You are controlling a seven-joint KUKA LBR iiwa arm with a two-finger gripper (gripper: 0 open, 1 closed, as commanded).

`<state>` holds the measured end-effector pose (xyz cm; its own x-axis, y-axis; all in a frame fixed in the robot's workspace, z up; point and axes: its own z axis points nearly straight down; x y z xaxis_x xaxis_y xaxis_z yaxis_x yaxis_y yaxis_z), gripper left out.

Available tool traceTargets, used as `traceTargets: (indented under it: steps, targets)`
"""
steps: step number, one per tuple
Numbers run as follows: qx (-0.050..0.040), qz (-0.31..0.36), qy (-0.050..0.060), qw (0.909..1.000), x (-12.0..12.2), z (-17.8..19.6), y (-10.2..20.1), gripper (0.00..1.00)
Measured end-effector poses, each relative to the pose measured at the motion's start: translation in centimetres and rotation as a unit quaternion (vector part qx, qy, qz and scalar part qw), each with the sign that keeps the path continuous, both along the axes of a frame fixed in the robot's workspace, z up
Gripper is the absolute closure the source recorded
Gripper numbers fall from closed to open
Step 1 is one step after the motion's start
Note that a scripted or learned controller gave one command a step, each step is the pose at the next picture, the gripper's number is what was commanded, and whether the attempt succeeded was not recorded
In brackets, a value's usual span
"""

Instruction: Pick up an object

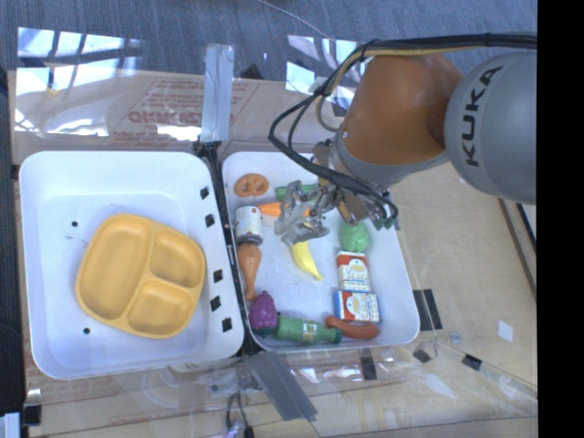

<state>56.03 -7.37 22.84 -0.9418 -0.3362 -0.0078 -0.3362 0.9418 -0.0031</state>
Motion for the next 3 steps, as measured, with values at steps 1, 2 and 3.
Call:
traceTargets:
  steps: [1, 2, 3]
  targets:
    - [0.0005, -0.050, 0.005, 0.9987, 1.7, 1.4, 2.1, 1.00]
    - [0.0002, 0.047, 0.006, 0.9989, -1.3, -4.4, -2.1, 1.00]
    - [0.0006, 0.018, 0.004, 0.9998, -6.1, -13.8, -3.2, 1.00]
